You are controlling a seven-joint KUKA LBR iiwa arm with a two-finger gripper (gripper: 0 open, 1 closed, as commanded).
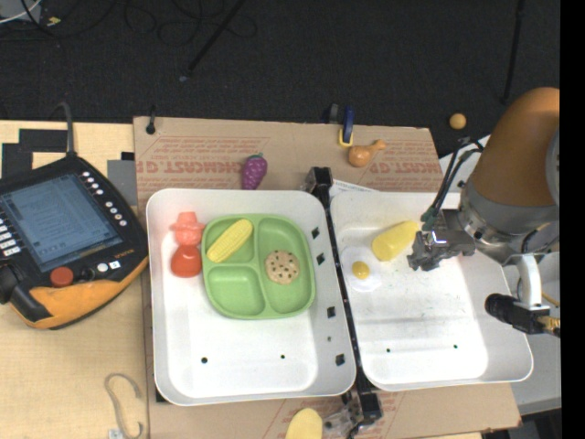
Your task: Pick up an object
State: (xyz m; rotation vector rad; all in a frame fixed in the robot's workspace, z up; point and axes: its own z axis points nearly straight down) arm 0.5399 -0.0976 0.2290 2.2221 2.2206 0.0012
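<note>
The right white bin holds a yellow lemon-like object and a small fried-egg toy near its far left. My gripper hangs low over this bin, just right of the yellow object and close to touching it. In the left bin a green divided plate carries a corn cob and a cookie. A pink and red toy stands left of the plate.
On the cardboard behind the bins lie a purple grape bunch, an orange pear-shaped toy and a blue-yellow clamp. A teach pendant sits at the left. Another yellow object lies at the front edge.
</note>
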